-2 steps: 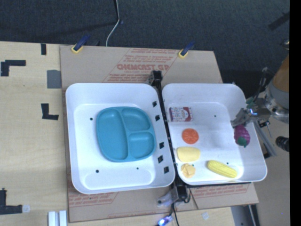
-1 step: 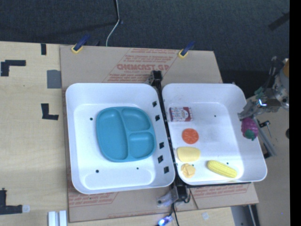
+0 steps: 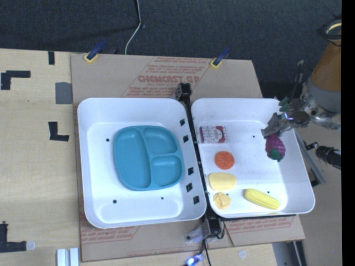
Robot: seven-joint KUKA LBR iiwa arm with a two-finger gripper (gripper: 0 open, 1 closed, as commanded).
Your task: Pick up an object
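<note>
Gripper (image 3: 275, 131) clamped on 1 purple toy (image 3: 275, 147); 5 other items in rt bin (image 3: 244, 107).

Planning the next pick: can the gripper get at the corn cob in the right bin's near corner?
Probably yes. The corn cob lies alone with nothing on it; the gripper is by the purple item in the same bin.

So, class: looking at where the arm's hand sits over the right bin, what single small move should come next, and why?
Probably a short, straight lift. The hand sits right at the top of the purple object near the right bin's far wall, and whether the object is truly gripped cannot be told. Raising slightly would test that, away from the corn and orange disc.
</note>
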